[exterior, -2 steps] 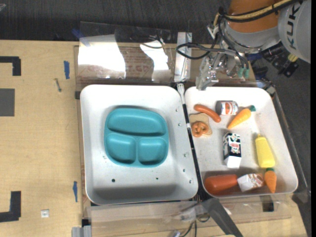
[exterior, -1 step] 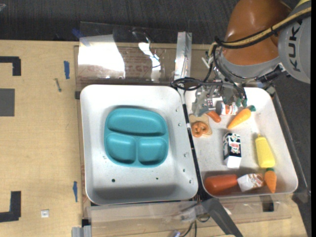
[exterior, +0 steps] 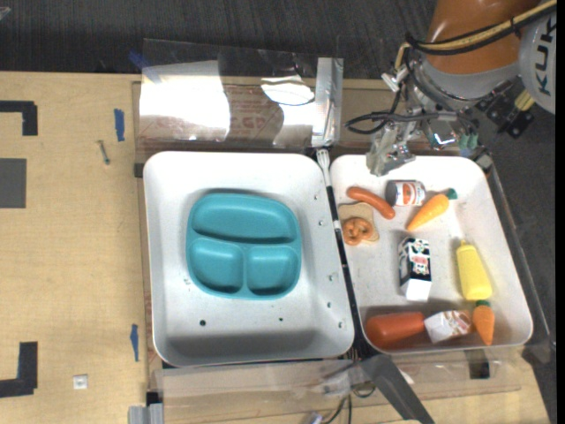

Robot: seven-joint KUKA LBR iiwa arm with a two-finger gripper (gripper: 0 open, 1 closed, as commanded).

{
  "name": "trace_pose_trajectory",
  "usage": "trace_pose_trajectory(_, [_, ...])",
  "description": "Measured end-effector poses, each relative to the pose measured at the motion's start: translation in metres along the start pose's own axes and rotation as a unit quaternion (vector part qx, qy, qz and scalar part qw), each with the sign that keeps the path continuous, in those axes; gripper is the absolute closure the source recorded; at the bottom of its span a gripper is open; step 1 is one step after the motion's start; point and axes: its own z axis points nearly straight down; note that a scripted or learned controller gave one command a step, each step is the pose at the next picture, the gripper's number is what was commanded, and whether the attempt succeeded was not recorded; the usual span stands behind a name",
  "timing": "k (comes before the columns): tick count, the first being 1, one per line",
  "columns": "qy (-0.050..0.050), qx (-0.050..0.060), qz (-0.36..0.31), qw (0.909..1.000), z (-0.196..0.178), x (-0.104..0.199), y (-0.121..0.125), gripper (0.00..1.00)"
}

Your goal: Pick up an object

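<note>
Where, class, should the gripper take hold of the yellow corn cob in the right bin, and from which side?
Grip the yellow corn cob across its middle, coming from above. It lies flat and runs up and down the view, so the fingers should close on its narrow width. The milk carton lies apart, leaving room; the carrot sits near its lower end.

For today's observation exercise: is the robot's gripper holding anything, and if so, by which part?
Nothing is held. The two-finger metal gripper hangs at the far edge of the shallow white right bin, with nothing between its fingers; the red toy sausage lies just below it.
</note>
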Motion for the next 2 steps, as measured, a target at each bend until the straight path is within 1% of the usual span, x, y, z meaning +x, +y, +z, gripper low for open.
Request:
trace_pose_trajectory(1, [-0.001,-0.001,0.006,1.0,-0.024,-0.018,0.038,1.0])
trace_pose_trajectory(2, [0.003,-0.002,-0.116,0.9933,-0.004,-0.012,0.019,1.0])
